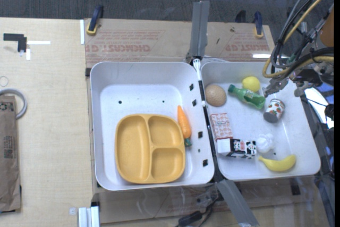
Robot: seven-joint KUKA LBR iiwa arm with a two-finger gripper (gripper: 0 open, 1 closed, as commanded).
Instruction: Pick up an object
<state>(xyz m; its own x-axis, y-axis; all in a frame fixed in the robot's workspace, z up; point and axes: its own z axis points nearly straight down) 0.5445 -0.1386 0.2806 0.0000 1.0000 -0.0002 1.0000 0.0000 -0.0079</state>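
Observation:
My gripper hangs over the far right part of the right bin, open with nothing between its fingers. Just left of it lie a yellow lemon and a green bottle. A spotted cup lies on its side right below the gripper. Further left rests a brown egg-shaped object. Nearer the front are a red-and-white carton, a cow-patterned milk carton, a white crumpled item and a banana.
The left bin holds a yellow divided plate with a carrot beside its right edge. A grey divider rises between the bins at the back. Cables loop above the gripper at the right.

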